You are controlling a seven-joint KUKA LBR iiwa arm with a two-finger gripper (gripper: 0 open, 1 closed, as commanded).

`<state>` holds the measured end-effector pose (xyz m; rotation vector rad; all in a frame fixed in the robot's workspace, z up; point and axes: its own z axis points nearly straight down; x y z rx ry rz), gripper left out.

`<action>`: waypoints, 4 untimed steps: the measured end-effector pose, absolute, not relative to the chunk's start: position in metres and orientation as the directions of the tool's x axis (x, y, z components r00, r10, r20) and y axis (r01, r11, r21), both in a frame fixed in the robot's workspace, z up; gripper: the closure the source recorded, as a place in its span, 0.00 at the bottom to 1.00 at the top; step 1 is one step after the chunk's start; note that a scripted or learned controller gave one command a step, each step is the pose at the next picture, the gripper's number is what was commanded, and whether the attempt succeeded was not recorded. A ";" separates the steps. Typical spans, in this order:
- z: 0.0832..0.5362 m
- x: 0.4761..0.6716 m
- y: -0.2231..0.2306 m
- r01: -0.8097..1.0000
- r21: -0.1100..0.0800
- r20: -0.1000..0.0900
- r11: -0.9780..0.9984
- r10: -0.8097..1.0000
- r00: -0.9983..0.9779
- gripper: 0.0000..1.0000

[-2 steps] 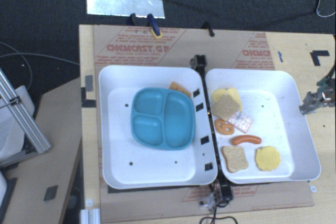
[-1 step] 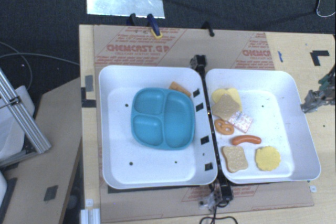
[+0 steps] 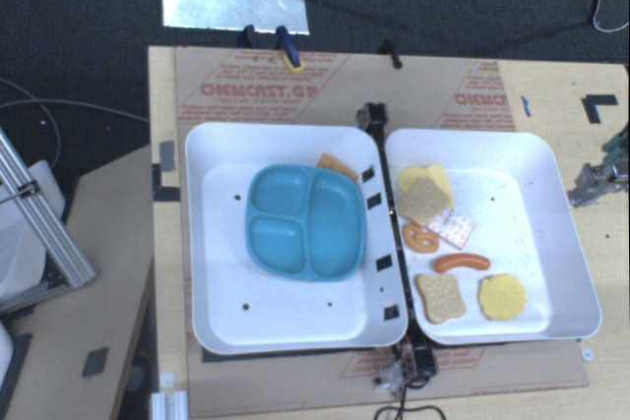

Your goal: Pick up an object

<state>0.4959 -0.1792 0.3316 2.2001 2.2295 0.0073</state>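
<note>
Nearest the camera, along the front of the right bin (image 3: 566,241), lay a slice of toy toast (image 3: 440,297) and a yellow round piece (image 3: 502,297), just apart from each other and flat on the floor, so either looked easy to take from above. Behind them a toy sausage (image 3: 462,263) lay crosswise, with a small pretzel (image 3: 420,238) and a pink-spotted square (image 3: 456,229) close by, and a second slice of bread (image 3: 424,200) resting on a yellow piece (image 3: 436,178) near the divider. That pile sat tight to the wall, which I judged awkward for my reach.

The left bin (image 3: 212,211) carried a blue divided plate (image 3: 305,221) at its middle, with an orange cracker (image 3: 337,166) poking out from behind its far rim, partly hidden.

My gripper (image 3: 595,180) hung at the right edge of the view, outside the right bin and well apart from every food piece; whether it was open or closed I could not tell, and nothing showed in it
</note>
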 end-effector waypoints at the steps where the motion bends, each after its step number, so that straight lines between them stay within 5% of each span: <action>1: 0.260 0.486 -0.155 1.000 -0.004 0.002 0.005 1.000 -0.005 1.00; 2: 0.220 0.503 -0.139 1.000 -0.001 0.001 0.006 1.000 -0.006 1.00; 3: 0.206 0.518 -0.197 1.000 0.002 -0.004 -0.003 1.000 0.003 1.00; 4: 0.256 0.503 -0.157 1.000 0.006 0.000 0.007 1.000 -0.007 1.00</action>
